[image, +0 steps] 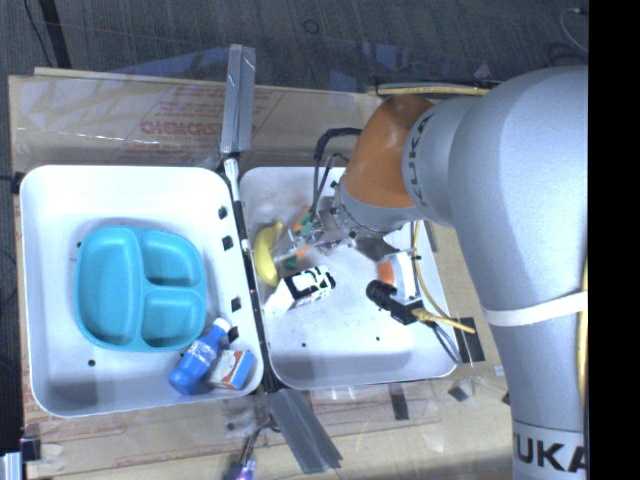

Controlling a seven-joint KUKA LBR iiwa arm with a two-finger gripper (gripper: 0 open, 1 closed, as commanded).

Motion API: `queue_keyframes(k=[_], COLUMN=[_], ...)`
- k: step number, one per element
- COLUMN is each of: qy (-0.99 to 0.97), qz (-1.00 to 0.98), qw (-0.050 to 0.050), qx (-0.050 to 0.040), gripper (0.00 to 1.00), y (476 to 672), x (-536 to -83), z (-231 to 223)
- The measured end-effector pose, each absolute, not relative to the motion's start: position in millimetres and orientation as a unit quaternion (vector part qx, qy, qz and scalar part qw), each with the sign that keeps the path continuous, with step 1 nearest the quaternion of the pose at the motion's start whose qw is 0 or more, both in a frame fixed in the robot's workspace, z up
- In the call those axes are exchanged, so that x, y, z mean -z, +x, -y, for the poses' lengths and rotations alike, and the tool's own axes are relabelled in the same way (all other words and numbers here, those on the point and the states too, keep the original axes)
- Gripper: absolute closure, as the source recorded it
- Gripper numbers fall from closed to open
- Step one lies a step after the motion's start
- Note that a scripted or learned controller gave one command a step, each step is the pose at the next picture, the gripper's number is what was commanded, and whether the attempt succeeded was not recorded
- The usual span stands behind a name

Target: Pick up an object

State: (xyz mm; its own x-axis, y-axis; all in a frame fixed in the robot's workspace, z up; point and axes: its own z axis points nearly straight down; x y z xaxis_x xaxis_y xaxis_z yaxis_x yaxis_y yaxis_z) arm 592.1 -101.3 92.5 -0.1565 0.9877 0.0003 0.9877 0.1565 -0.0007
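Arm's down in the right bin (340,368), gripper (300,243) hanging just beside the yellow banana-looking thing (265,253) at the bin's left wall. Honestly can't tell how it's set or if it's got anything. A black-and-white object (310,285) lies right below the banana, apart from it.

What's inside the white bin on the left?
The left bin holds a blue divided tray, a blue bottle and a small red-and-white box beside it. Anything beneath the tray is covered.
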Motion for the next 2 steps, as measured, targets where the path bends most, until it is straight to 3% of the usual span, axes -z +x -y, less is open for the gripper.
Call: queue_keyframes(k=[1,2], qy=[-0.647,-0.632], qz=[0.762,0.775], qw=[0.0,0.001], qx=[-0.0008,-0.0003], gripper=[1.0,1.0], y=[592.2,652.1], x=[-102,-193], z=[101,34])
